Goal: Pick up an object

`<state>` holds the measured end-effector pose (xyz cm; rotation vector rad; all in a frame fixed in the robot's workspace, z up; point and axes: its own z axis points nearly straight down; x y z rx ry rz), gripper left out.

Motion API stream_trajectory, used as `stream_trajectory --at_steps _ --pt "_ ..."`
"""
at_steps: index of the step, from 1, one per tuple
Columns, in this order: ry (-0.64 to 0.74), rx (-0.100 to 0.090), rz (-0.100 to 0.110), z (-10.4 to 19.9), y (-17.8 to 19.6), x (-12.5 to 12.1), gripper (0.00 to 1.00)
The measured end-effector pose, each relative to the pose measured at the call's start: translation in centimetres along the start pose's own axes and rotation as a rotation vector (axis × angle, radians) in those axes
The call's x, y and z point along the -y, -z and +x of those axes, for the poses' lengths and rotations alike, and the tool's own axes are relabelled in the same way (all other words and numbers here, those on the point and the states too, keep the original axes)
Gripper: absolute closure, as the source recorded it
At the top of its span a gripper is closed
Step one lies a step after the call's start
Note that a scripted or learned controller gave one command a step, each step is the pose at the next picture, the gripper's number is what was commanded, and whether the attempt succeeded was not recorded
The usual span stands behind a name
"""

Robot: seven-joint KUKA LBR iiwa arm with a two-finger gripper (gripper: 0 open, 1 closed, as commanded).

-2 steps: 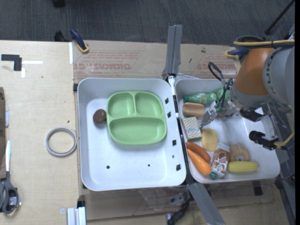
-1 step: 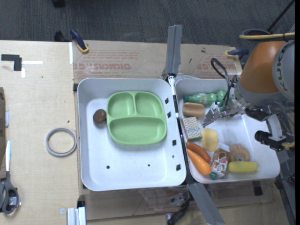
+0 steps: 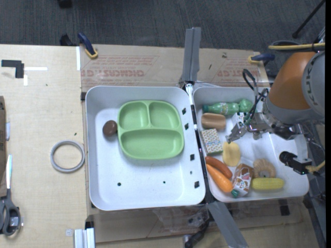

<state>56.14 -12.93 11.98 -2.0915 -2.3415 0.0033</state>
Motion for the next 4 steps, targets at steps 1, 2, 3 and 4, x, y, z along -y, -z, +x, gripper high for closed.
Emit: stream_trajectory --at_steps 1,2,3,4 --pt "0.019 0.001 0.004 -4.0 -1.0 -6.3 0.00" --pt "0.047 -0.002 0.012 1.8 1.7 -9.7 0.00" --pt "0.039 0.004 -0.017 1.4 -2.1 -3.9 0.00" --pt "0.039 0.004 -0.017 1.4 -2.1 -3.9 0.00"
